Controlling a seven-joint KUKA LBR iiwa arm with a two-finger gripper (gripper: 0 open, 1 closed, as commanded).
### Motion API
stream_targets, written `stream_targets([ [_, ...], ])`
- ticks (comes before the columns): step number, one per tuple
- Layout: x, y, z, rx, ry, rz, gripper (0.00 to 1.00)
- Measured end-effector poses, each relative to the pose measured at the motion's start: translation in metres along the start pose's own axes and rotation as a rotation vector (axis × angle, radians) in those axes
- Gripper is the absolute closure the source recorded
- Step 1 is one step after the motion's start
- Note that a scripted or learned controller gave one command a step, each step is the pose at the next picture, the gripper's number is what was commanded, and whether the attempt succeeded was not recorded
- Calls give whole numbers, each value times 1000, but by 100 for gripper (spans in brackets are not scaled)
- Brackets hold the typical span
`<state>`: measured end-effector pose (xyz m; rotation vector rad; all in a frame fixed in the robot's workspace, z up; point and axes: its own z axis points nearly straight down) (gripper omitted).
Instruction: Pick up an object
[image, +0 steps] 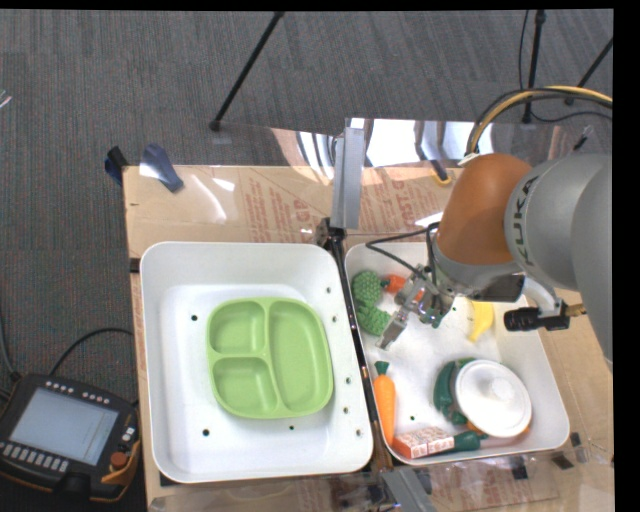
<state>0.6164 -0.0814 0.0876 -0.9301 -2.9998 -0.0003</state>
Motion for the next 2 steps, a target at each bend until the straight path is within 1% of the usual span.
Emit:
stream_targets([
  [1,0,-1,0,0,0,186,0],
  [2,-69,-95,-1,1,-3,116,0],
])
